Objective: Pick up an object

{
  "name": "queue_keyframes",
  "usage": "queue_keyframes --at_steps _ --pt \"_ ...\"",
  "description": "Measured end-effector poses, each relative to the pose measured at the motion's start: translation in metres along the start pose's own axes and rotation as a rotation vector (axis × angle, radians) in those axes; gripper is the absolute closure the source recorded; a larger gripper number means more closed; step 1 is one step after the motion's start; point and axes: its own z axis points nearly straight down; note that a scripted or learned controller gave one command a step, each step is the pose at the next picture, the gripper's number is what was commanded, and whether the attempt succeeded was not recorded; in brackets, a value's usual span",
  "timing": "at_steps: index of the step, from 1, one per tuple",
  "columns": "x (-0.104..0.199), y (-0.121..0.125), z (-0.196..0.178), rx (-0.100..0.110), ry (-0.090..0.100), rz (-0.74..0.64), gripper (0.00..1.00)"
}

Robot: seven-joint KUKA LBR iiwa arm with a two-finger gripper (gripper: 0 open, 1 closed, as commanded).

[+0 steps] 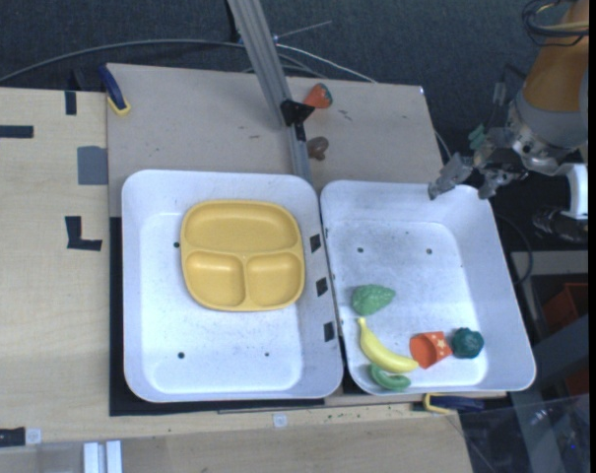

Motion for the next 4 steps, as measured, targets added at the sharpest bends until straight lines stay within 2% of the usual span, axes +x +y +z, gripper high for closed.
queue_keyframes --at_steps 1,4 --pt "0.000 0.000 0.000 0.000 0.000 0.000 0.00" --pt "0.004 -0.017 0.148 0.004 0.000 0.000 0.00"
